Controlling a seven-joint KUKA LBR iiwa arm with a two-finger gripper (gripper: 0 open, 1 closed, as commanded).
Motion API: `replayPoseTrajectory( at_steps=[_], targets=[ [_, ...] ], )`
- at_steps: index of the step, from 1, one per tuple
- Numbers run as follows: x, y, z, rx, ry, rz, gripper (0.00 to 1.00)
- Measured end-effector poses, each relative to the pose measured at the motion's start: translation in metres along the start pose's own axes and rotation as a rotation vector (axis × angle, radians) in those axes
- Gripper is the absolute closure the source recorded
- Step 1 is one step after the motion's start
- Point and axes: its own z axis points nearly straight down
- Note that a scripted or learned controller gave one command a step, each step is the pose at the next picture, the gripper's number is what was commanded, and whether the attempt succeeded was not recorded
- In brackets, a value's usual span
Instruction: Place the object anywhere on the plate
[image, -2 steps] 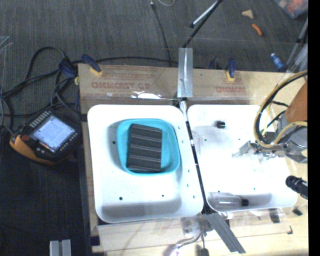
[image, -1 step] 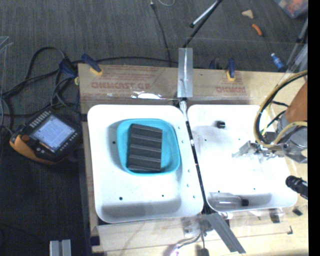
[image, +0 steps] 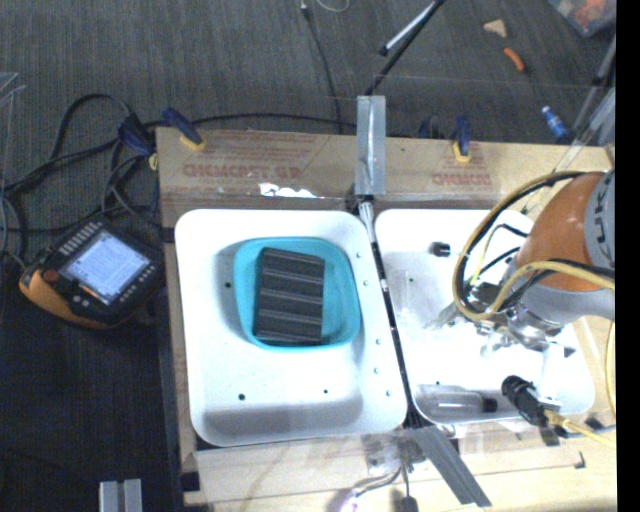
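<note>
In the left bin (image: 210, 400), a dark ribbed block (image: 290, 295) lies flat on the blue plate (image: 345, 300), inside its rim. The gripper (image: 500, 335) is low in the right bin (image: 420, 250), well apart from the block; its opening I cannot tell. The block looks stiff and rather light; its long sides seem best to grasp.

Two white bins (image: 215, 400) side by side on the bench, one blue plate (image: 345, 295) in the left bin, one dark ridged block (image: 290, 293) on it, one arm (image: 570, 250), one pendant (image: 95, 272) on the floor.
</note>
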Motion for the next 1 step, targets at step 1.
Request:
replayPoseTrajectory(
  at_steps=[1],
  targets=[
    [-0.0542,0.0165,-0.0793,-0.003,-0.002,-0.207,0.00]
  ],
)
